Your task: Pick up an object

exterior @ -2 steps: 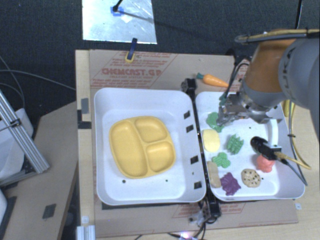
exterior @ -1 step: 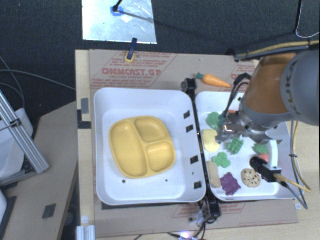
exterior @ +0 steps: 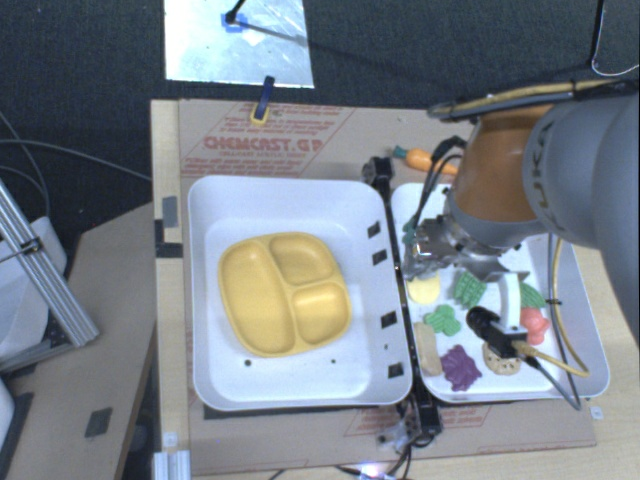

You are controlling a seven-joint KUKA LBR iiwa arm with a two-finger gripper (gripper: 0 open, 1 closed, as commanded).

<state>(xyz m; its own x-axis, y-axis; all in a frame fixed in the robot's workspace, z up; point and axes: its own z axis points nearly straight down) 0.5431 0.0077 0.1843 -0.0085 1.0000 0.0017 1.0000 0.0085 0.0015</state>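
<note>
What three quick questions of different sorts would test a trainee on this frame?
1. True or false: the yellow tray lies in the right bin.
2. Which lies nearest the view's bottom edge? A) purple grapes B) orange carrot C) green piece
3. Fill in: the arm reaches over the ____ bin.

Key: 1 false, it lies in the left bin; 2 A; 3 right.

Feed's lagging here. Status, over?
Gripper low over right bin, grasp unclear. Toy food pieces loose there. Yellow tray in left bin.
</note>
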